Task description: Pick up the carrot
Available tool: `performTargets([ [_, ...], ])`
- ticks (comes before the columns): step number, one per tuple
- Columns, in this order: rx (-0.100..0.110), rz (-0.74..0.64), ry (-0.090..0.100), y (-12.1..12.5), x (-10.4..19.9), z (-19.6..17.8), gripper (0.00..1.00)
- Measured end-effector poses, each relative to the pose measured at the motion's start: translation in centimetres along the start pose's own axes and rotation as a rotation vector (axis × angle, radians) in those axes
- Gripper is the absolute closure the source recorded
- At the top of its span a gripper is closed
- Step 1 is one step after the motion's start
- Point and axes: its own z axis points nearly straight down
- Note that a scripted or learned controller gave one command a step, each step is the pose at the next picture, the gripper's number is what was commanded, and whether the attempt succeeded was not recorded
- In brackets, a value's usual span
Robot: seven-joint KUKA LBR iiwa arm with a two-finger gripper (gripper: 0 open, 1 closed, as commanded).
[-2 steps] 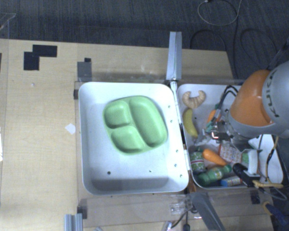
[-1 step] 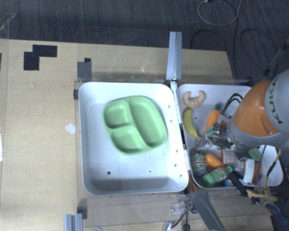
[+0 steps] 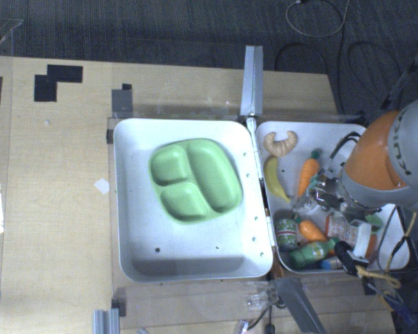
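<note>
The gripper (image 3: 319,192), at the end of the grey arm (image 3: 404,152) with its orange band, hangs low over the middle of the right bin (image 3: 348,128), its tip just right of the carrot (image 3: 306,175); how far it is open cannot be told from this slanted overhead view, and nothing can be seen in its hold. The carrot lies on the bin floor, green top pointing to the far side, between the gripper and a yellow banana (image 3: 274,178) that runs along the bin's left wall. A croissant (image 3: 280,142) sits at the far left corner. Nearer the camera the bin is crowded: a small can (image 3: 287,232), a second orange piece (image 3: 312,230), a green bottle (image 3: 312,254) on its side, and packaged items partly hidden beneath the arm. The far right part of this bin shows bare floor. In the left bin (image 3: 125,186) a green divided plate (image 3: 195,179) rests at the middle, with open white floor around it on all sides.
</note>
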Motion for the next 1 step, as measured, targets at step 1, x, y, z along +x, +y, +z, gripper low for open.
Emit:
performTargets([
  [1, -0.007, -0.002, -0.003, 0.24, -0.08, -1.15, 1.0],
])
